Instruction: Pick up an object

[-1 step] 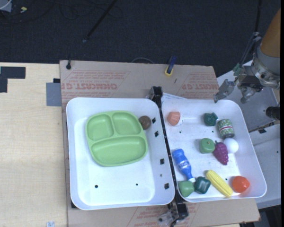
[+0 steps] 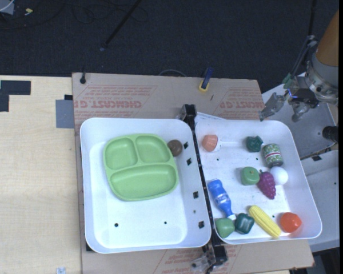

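The right bin (image 2: 300, 153) holds several toy foods: a pink piece (image 2: 210, 142), a dark green piece (image 2: 253, 144), a small can (image 2: 271, 154), a white ball (image 2: 280, 176), a green apple (image 2: 250, 176), purple grapes (image 2: 267, 184), a blue bottle (image 2: 220, 197), a yellow corn cob (image 2: 264, 221) and an orange-red ball (image 2: 290, 222). My gripper (image 2: 284, 109) hangs above the bin's far right corner, beyond the can. It is open, and nothing sits between its fingers.
The left bin (image 2: 97, 210) carries a green divided plate (image 2: 140, 166), with a brown ball (image 2: 175, 147) by its right edge. A green pear (image 2: 224, 227) and a dark green pepper (image 2: 244, 224) lie at the right bin's near edge. A blue and yellow clip (image 2: 205, 80) sits behind the bins.
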Robot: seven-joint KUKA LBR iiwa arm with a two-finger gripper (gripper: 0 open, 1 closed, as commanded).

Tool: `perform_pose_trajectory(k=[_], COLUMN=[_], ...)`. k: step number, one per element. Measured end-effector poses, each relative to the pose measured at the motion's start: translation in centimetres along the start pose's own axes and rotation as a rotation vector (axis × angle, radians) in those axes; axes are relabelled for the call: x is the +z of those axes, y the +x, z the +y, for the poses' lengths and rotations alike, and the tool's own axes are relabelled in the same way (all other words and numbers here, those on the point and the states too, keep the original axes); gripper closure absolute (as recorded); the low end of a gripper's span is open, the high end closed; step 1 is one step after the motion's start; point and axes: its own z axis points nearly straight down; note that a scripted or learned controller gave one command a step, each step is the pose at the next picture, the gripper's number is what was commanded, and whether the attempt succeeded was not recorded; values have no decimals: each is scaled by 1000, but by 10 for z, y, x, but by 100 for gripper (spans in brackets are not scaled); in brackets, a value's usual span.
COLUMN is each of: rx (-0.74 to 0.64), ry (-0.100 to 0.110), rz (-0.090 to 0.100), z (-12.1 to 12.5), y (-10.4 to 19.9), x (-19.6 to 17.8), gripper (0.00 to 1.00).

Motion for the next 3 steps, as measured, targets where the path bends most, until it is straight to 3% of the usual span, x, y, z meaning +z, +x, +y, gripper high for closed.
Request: perform_pose_trajectory(k=[3], rx=[-5], ry=[2], rz=[0], z=[12], y=[17], x=[162], gripper=[0])
